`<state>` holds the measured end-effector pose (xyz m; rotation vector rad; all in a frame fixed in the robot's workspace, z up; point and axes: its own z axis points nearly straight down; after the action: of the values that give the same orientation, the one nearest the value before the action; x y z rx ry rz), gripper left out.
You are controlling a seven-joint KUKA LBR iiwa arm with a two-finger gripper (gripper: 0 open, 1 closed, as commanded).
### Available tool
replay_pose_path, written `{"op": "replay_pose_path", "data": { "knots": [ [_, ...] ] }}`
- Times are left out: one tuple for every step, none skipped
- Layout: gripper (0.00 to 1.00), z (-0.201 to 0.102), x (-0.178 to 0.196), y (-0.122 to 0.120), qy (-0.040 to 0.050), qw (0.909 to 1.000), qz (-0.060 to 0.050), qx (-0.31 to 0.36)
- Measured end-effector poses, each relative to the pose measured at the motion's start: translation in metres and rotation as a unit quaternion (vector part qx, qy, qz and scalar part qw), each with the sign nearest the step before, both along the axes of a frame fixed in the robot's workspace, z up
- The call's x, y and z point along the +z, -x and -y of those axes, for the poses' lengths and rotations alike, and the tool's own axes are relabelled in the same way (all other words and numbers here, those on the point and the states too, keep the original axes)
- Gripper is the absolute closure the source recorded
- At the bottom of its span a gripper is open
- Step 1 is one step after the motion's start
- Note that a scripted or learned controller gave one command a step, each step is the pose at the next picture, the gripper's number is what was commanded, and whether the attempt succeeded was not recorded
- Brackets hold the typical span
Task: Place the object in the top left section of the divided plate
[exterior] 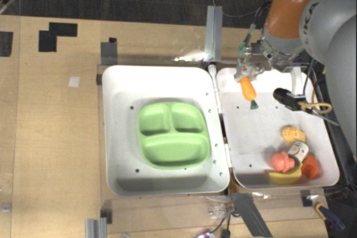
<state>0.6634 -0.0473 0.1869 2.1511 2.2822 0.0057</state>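
A green divided plate lies in the middle of the left bin, with two small sections at the back and one long section at the front; its top left section holds nothing. Over the back left corner of the right bin, my gripper is shut on an orange toy carrot. The carrot hangs down from the fingers, tilted, with its green tip lowest. It is well to the right of the plate, past the wall between the bins.
Several toy foods cluster in the right bin's front right corner: a yellow corn piece, a pink item, a banana, a small bottle and a red-orange piece. A metal post stands behind the bins.
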Motion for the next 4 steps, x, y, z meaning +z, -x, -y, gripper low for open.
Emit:
{"op": "replay_pose_path", "data": {
  "knots": [
    [1.00, -0.064, 0.002, -0.007, -0.0012, 1.0000, 0.000, -0.002],
    [1.00, -0.107, 0.006, 0.055, -0.0013, 0.9998, -0.001, 0.020],
    [1.00, -0.134, 0.048, 0.108, -0.0017, 0.9997, -0.002, -0.026],
    [1.00, -0.181, 0.042, 0.050, -0.0014, 1.0000, -0.002, -0.009]
  ]
}}
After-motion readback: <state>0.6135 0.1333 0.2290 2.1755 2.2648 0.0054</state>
